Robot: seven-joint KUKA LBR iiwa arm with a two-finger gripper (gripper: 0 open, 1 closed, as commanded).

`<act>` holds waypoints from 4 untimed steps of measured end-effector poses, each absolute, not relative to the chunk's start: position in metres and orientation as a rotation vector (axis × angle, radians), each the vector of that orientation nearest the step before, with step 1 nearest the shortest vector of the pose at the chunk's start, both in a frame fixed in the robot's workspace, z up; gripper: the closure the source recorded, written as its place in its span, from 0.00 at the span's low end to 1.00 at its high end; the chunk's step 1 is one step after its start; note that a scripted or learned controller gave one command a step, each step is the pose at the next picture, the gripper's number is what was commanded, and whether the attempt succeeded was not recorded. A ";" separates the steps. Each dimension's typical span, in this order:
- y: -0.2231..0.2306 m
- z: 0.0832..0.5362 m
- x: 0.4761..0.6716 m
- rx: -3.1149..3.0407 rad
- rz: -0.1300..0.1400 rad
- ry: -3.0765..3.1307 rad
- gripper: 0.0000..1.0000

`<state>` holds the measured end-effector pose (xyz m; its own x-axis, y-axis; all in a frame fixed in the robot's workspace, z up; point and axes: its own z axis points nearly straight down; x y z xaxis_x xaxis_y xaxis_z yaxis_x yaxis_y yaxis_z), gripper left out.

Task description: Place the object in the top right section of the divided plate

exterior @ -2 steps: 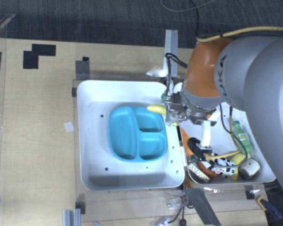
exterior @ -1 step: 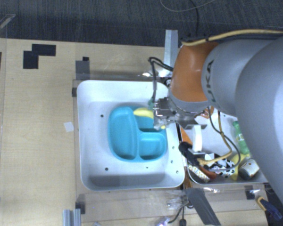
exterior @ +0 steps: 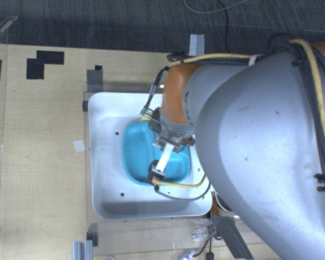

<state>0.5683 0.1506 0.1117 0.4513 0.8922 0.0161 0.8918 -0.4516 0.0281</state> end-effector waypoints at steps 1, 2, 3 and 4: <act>0.218 0.165 0.533 2.808 0.002 1.408 1.00; 0.235 0.179 0.494 2.752 -0.001 1.516 1.00; 0.238 0.094 0.529 3.042 0.023 0.813 1.00; 0.213 0.148 0.573 3.041 0.004 0.793 1.00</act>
